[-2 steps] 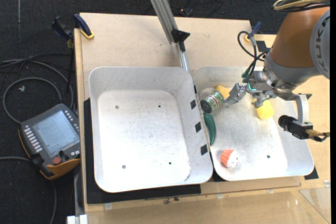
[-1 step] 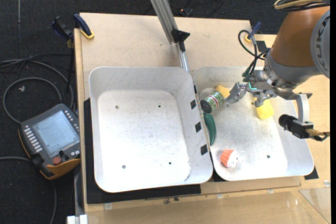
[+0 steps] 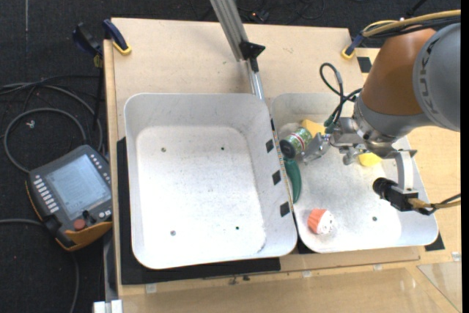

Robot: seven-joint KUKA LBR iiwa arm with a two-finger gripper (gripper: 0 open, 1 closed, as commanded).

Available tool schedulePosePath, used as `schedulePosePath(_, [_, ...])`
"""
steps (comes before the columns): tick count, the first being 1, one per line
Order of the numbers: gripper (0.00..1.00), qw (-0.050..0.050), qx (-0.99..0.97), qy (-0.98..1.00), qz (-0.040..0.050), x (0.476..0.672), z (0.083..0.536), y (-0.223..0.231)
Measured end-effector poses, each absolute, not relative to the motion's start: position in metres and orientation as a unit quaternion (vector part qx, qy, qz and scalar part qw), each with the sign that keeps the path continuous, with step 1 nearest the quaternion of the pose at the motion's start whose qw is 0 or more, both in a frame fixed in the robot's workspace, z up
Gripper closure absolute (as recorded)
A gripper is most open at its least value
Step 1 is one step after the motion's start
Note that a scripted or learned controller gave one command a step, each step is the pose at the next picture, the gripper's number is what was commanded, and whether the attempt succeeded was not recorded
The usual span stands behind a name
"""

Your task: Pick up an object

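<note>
My gripper point(image 3: 316, 147) hangs low over the back left part of the right bin point(image 3: 381, 231), reaching in from the right under the orange-banded wrist. Right at its tip lies a small green and white can point(image 3: 294, 141), touching or nearly touching it. A yellow piece point(image 3: 315, 127) sits just behind the gripper, and another yellow bit point(image 3: 368, 158) peeks out beneath the wrist. A long dark green object point(image 3: 294, 180) lies along the bin's left wall. An orange and white object point(image 3: 320, 222) rests near the front.
The left bin point(image 3: 146, 121) stands beside the right one. A metal pole point(image 3: 223, 4) slants down from the back to the bins' shared edge. A black part with a cable point(image 3: 392, 193) hangs from the arm over the right bin.
</note>
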State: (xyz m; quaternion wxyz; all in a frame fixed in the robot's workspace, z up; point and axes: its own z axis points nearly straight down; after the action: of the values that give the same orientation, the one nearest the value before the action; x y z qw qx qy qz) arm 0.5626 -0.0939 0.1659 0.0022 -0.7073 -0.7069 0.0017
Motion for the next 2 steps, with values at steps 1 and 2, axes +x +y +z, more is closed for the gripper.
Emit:
schedulePosePath(1, [0.0,-0.003,-0.709,-0.706,-0.0006,0.5628,0.106,-0.0976])
schedulePosePath(2, [0.0,-0.005,-0.71,-0.705,0.0011,0.5638,0.0973,-0.1026])
